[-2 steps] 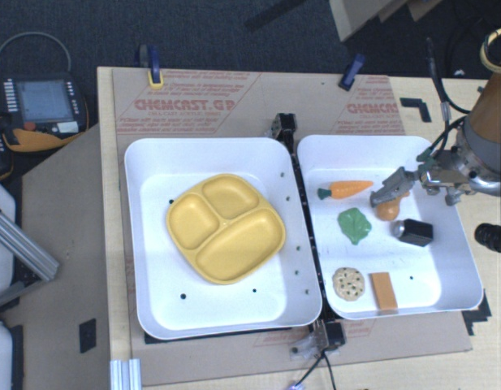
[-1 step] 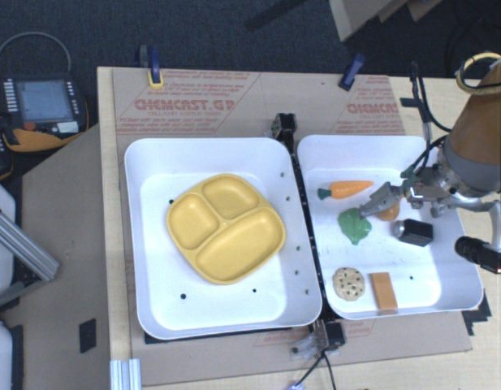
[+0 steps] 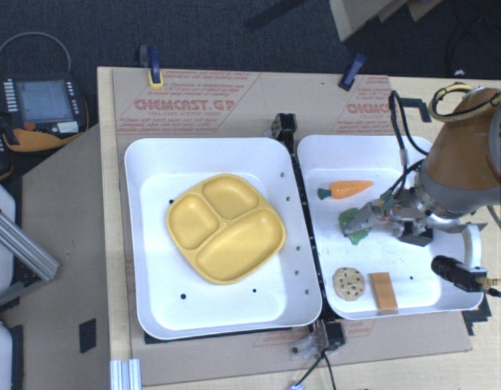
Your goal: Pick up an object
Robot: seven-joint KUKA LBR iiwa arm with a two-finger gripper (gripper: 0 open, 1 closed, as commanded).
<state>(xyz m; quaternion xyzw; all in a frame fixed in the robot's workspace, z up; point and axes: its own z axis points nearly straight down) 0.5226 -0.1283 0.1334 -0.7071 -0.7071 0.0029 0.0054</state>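
Observation:
In the right bin [image 3: 412, 149] lie an orange carrot [image 3: 347, 189], a green leafy toy vegetable [image 3: 350, 218], a round cookie [image 3: 347, 283] and a tan block [image 3: 383, 291]. My gripper [image 3: 365, 218] reaches in from the right and sits right over the green vegetable, covering its middle, so green shows both above-left of it and below it. The carrot lies just beyond the gripper, apart from it. The cookie and block rest nearer the bin's front wall.
The left bin [image 3: 144, 242] holds a yellow divided plate [image 3: 226, 227]. A black divider [image 3: 303, 218] runs between the bins. My grey and orange arm [image 3: 465, 161] hangs over the right bin's right side, with a black part [image 3: 455, 273] near its front right corner.

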